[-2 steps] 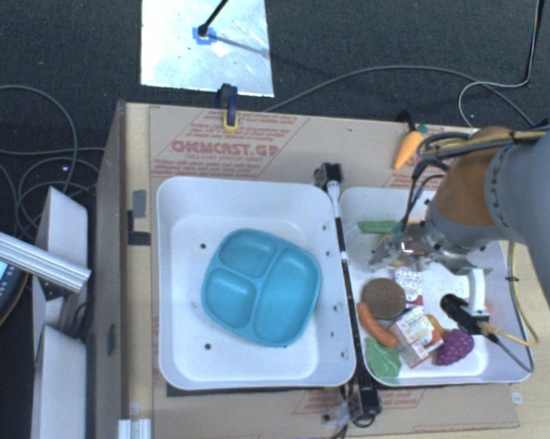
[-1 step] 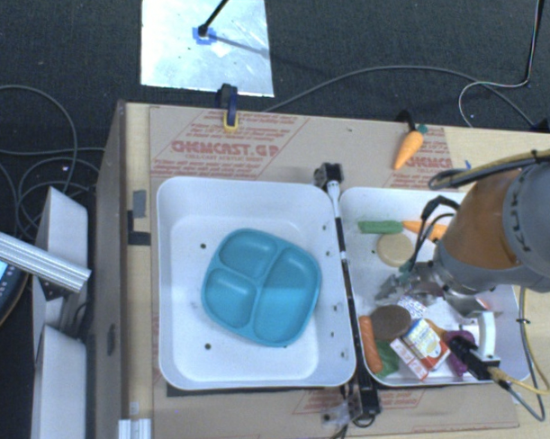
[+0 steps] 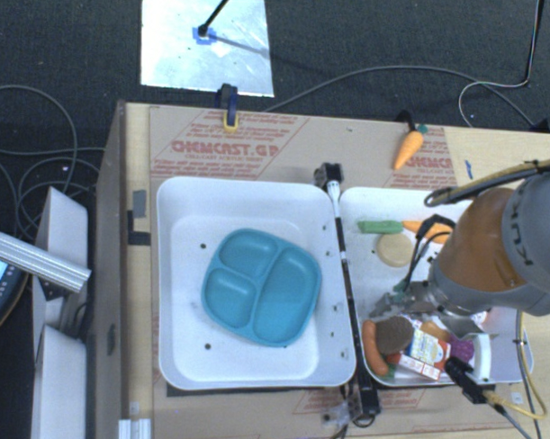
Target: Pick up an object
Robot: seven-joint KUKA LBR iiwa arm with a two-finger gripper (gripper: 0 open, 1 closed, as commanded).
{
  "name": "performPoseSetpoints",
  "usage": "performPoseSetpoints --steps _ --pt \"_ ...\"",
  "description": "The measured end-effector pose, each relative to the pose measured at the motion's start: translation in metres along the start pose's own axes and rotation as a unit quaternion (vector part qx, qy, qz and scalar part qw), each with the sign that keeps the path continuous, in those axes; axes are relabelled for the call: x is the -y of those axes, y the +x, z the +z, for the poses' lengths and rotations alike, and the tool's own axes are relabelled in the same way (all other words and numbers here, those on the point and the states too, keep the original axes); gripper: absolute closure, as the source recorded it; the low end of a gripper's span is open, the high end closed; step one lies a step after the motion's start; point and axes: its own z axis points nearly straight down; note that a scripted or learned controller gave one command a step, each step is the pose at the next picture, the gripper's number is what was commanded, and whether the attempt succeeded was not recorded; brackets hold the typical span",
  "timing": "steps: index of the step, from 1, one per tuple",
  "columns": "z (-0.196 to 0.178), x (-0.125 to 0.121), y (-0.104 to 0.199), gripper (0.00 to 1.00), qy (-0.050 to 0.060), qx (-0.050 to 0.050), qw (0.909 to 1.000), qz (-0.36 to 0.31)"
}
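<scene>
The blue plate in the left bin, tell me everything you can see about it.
The blue plate is a teal, rounded-square tray that looks like plastic, split by raised ridges into three compartments, with nothing in them. It lies flat and face up, turned slightly askew, near the middle of the left bin. It touches nothing except the bin floor.

A robotics lab — cardboard-topped bench [image 3: 260, 142], two white bins [image 3: 179, 256], loose cables [image 3: 44, 134] trailing over dark carpet [image 3: 56, 35].

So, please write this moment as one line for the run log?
arm: over right bin | gripper: among items at bin's near end, grasp unclear | blue plate: left bin | carrot: on bench, outside bins
</scene>
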Motion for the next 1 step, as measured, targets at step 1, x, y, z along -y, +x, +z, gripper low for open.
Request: performPoseSetpoints --steps 1 --pt "-0.0110 -0.0016 0.0000 1.00 -0.002 0.000 1.0000 0.000"
